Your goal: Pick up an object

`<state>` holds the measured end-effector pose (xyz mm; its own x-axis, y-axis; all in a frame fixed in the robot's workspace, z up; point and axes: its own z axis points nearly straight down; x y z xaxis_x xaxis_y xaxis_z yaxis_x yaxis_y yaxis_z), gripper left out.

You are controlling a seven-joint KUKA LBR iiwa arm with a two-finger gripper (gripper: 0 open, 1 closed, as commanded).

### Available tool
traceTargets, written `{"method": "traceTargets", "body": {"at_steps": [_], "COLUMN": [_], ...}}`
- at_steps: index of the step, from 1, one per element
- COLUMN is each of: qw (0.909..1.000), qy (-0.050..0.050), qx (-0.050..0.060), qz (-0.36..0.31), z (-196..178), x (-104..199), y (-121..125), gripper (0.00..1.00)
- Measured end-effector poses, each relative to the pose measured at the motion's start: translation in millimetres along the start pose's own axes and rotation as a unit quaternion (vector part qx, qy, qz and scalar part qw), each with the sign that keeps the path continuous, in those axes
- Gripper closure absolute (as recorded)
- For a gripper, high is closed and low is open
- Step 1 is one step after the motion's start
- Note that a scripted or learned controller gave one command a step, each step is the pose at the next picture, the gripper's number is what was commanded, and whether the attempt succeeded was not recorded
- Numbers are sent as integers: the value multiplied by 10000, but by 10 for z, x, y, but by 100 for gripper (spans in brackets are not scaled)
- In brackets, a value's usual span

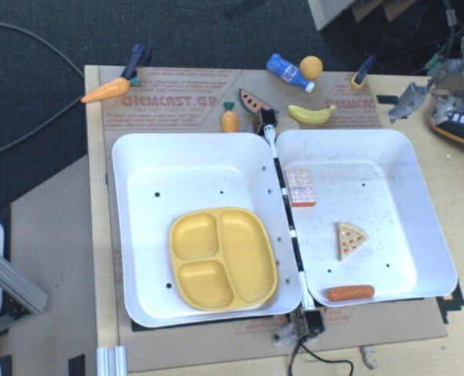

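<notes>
While the tool (408, 100) sits beyond the right bin (420, 210), touching nothing, opening impossible to tell.

At the far right edge I can make out a blurred grey shape (411, 100) above the desk (420, 327), too smeared for me to tell what part it is. A dark object (456, 125) beside it is cut off by the picture's edge. The small packet (300, 187) in the right bin (420, 171) carries print too fine to read. A metal rail (12, 276) at lower left also runs out of view.
</notes>
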<state>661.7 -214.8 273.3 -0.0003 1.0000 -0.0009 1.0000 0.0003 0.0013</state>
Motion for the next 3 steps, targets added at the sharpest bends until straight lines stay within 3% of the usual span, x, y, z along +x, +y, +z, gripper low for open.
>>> {"method": "traceTargets", "body": {"at_steps": [1,2,3], "qw": [10000,10000,10000], "qy": [9,10,7], "qx": [22,14,9], "qz": [2,-2,5], "z": [1212,970,1887], "x": [191,684,947], "y": [-560,-1005,-1327], "gripper": [0,0,0]}}
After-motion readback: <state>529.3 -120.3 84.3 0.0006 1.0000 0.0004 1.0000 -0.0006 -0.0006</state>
